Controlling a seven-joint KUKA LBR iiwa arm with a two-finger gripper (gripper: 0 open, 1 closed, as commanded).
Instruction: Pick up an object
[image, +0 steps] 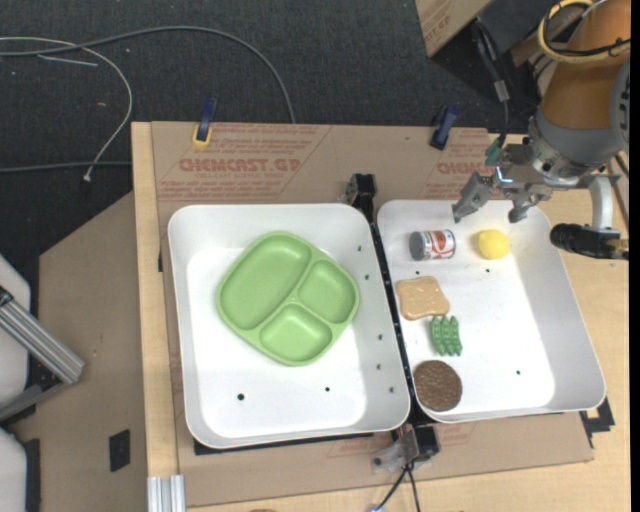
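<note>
Brown disc (438, 385) at bin's (560, 330) near edge.

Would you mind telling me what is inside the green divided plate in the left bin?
All three compartments of the green divided plate show bare green surface. The plate covers the left bin floor beneath it.

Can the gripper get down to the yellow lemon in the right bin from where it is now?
Probably yes. The gripper hangs open just above the lemon at the far end of the right bin. Nothing lies over the lemon, and the can beside it sits apart.
</note>
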